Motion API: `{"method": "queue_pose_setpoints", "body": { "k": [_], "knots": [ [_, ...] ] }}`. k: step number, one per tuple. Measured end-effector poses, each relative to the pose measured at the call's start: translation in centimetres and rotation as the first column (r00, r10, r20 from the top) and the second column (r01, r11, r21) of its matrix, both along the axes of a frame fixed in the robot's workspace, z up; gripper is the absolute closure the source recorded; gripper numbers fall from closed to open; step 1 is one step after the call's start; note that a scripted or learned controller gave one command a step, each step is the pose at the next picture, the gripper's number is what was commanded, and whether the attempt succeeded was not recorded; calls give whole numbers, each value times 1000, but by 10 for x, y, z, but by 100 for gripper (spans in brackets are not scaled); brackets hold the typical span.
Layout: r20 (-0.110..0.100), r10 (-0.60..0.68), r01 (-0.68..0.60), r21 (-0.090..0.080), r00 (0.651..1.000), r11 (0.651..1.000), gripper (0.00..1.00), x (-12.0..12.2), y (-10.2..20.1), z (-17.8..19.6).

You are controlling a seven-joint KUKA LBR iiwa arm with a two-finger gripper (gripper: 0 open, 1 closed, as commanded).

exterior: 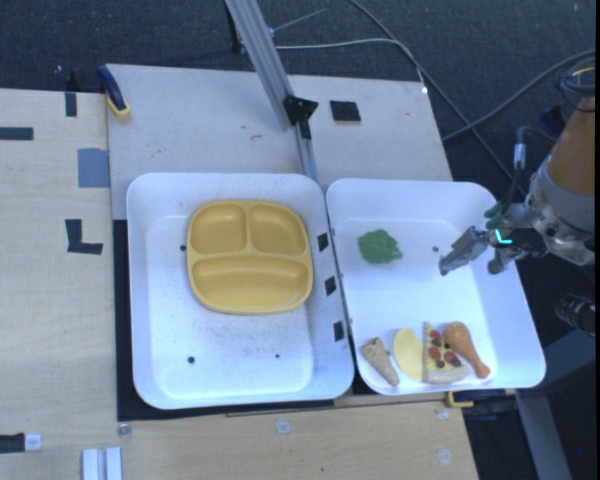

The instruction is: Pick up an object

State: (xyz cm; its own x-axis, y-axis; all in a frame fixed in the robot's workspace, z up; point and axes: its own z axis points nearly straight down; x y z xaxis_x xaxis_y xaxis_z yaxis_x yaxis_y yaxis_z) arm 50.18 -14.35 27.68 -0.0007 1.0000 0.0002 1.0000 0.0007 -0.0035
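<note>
Camera view is looking down at a slant on a counter (230,118) carrying two shallow white bins side by side. The left bin (150,298) is holding a yellow divided tray (249,256), lying flat toward the bin's upper half. The right bin (510,318) is holding several small food-shaped objects: a green leafy piece (380,247) is lying alone near the upper left of that bin, and a cluster is sitting along the lower edge. In that cluster, a tan wedge (380,361) is lying at the left, a pale yellow slice (408,353) is just beside it, a pizza slice with red dots (441,356) is next, and an orange drumstick (467,348) is resting at the right, touching the pizza slice.

The arm (575,168) is reaching in from the right, and its gripper (477,251) is hanging over the right bin's upper right part, well apart from the green piece and from the cluster below. The jaws are standing spread apart, one dark finger pointing left toward the bin's middle, and nothing is sitting between them.
</note>
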Motion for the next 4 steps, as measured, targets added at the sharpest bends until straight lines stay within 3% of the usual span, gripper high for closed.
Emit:
{"method": "queue_pose_setpoints", "body": {
  "k": [1,2,4],
  "knots": [
    [2,0,0,0,1000,1000,0,0,0,1],
    [0,0,0,0,1000,1000,0,9,5,-49],
    [-3,-1,1,1,1000,1000,0,0,-2,-147]
  ]
}}
